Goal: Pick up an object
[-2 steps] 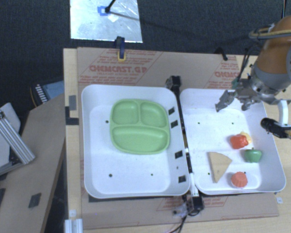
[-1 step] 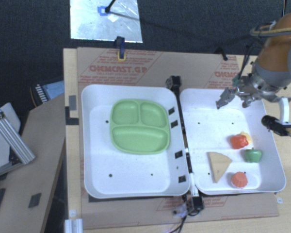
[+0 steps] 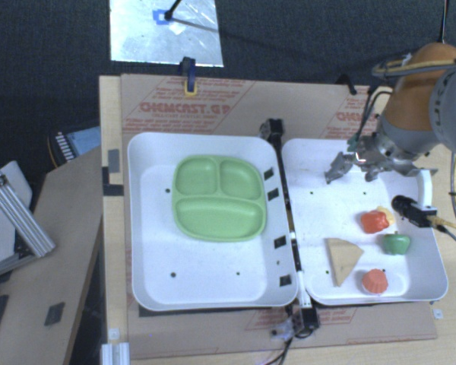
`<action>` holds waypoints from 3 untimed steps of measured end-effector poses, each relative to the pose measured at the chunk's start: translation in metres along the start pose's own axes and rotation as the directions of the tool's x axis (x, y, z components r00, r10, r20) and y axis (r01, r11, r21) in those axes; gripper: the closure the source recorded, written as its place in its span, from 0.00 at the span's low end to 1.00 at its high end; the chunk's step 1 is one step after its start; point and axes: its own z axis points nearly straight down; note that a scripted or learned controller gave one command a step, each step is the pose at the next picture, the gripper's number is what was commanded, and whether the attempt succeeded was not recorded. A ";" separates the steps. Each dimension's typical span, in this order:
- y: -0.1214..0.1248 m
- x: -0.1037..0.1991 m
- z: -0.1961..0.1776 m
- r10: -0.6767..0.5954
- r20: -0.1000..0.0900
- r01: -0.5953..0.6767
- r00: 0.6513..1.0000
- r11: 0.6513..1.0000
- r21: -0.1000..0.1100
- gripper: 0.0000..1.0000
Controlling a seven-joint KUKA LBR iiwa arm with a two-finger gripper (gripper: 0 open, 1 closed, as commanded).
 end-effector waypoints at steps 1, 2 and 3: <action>-0.006 0.003 0.044 0.003 0.000 -0.003 1.000 1.000 0.000 0.00; -0.006 0.004 0.064 0.003 0.001 -0.003 1.000 1.000 -0.002 0.00; -0.004 0.004 0.052 0.003 0.001 -0.003 1.000 1.000 -0.006 1.00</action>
